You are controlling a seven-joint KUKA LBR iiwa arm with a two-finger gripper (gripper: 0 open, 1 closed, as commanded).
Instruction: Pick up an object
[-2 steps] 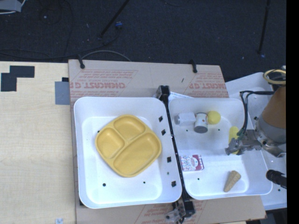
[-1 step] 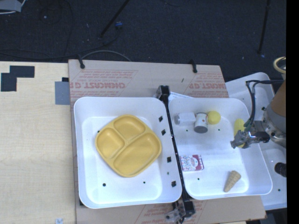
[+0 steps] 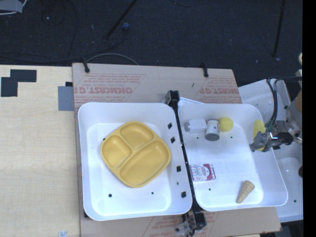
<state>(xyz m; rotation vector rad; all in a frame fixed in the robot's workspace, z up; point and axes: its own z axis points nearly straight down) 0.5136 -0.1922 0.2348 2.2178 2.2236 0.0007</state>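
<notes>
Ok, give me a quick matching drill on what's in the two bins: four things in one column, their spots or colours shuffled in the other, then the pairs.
Things:
1. tray
2. ball
3. cone
4. packet

Descriptions:
A. tan, near the right bin's front right corner
B. red and white, lying flat near the right bin's left side
C. yellow, with three compartments, in the left bin
D. yellow and round, next to a grey cylinder at the back of the right bin

Pairs: 1-C, 2-D, 3-A, 4-B
</notes>
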